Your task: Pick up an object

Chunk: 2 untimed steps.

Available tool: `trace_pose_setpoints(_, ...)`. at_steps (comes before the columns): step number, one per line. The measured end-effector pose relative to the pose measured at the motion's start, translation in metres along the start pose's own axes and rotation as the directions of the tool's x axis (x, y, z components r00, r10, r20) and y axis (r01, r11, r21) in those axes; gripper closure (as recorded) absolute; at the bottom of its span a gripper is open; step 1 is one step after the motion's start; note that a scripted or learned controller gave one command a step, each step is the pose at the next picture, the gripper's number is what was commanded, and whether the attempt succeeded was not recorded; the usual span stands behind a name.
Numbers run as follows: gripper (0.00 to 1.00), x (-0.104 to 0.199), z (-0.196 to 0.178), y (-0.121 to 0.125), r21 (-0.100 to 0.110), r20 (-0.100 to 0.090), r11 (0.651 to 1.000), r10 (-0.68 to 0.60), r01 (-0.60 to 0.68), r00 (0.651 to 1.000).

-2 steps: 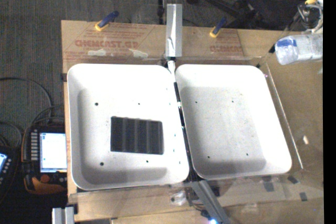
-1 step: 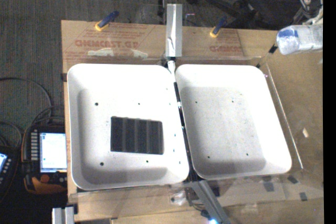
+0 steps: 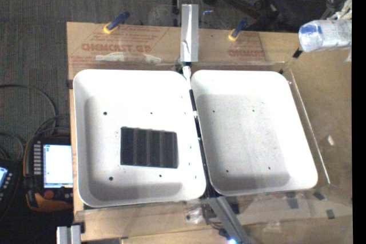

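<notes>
A dark, flat, ribbed rectangular object (image 3: pixel 148 147) lies in the left bin (image 3: pixel 91 88), a little below its middle and toward the inner wall, square to the rim. White floor shows on all its sides, widest above and to its left. The right bin (image 3: pixel 297 123) sits just beside, their rims touching along the centre seam. At the upper right edge, a pale, blurred shape (image 3: pixel 323 34) is cut off; what it is cannot be made out.

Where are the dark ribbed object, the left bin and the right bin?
dark ribbed object (image 3: pixel 148 147): camera view, middle of its top face.
left bin (image 3: pixel 91 94): camera view, bare floor near its far-left corner.
right bin (image 3: pixel 251 140): camera view, bare floor at centre.
</notes>
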<state>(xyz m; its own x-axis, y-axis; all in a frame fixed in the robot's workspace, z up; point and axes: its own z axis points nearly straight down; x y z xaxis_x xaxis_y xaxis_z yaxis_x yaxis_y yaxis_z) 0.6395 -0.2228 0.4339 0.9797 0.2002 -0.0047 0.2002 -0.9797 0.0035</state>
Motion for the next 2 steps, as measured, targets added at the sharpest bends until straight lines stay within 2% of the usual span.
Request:
trace_pose_setpoints(1,1.0,0.001,-0.009,-0.001,-0.003,0.005,1.0,-0.001,0.001,1.0)
trace_pose_setpoints(2,1.0,0.011,0.018,-0.115,0.006,-0.001,1.0,-0.001,0.001,1.0)
